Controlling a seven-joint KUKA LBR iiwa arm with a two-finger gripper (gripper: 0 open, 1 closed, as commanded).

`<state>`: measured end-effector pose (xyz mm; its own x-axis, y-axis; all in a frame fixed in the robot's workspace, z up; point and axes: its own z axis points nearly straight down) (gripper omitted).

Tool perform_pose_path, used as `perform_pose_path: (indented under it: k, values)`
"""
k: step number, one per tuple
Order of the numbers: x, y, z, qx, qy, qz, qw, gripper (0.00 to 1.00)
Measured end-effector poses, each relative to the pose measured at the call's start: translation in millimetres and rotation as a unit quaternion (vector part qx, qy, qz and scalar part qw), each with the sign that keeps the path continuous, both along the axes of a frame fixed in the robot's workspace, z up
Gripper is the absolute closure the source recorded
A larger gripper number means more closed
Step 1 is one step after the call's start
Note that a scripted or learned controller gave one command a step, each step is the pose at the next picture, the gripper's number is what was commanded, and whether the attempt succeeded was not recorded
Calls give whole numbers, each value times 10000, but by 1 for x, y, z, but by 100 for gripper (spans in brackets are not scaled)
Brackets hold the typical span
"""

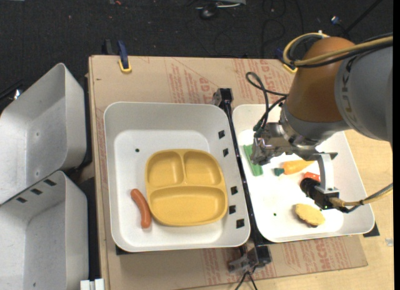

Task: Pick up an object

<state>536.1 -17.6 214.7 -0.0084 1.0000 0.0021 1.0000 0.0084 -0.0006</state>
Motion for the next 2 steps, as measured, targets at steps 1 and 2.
perform_pose_path:
  k: [1,2]
  values:
    - [6,59,-4,-5,-7,1,10000,100]
    - [6,105,1,-5,-8,-2,10000,100]
